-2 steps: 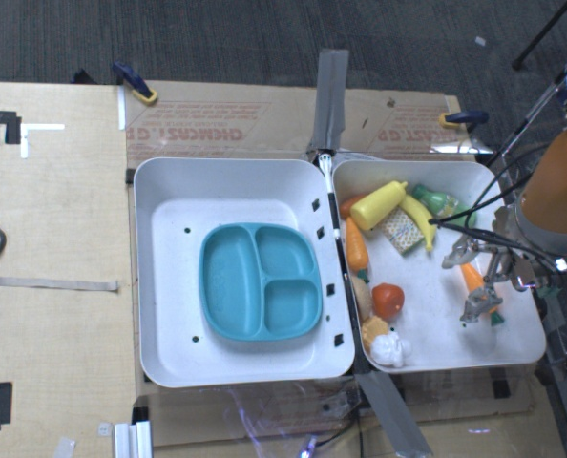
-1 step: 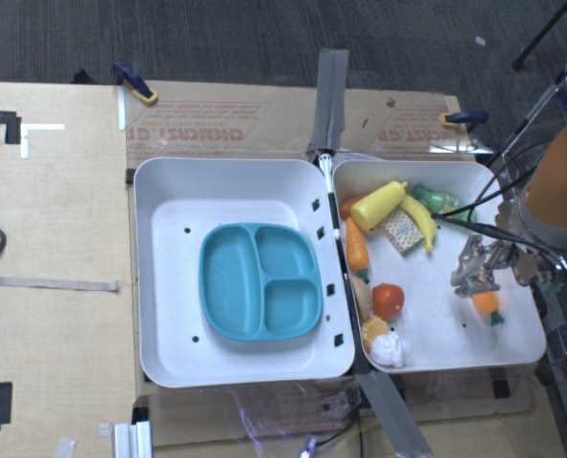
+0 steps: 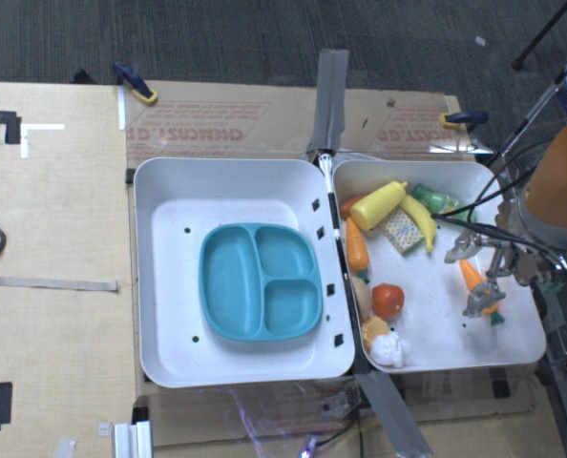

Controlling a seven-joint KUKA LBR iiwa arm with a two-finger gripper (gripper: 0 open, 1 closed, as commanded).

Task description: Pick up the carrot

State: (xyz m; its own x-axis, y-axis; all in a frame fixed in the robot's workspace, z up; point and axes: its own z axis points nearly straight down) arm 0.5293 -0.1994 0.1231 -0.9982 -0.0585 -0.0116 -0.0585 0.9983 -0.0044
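Fingers of the gripper (image 3: 482, 289) sit closed around the carrot (image 3: 476, 282), which hangs low over the floor of the right bin (image 3: 427, 346) near its right side. Risk: the grip looks near 1 end, so the carrot may pivot or slip during lift.

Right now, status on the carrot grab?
Hand low in right bin, over carrot. Carrot lies on bin floor under it, grip unconfirmed. Banana and tomato lie apart, nothing blocking.
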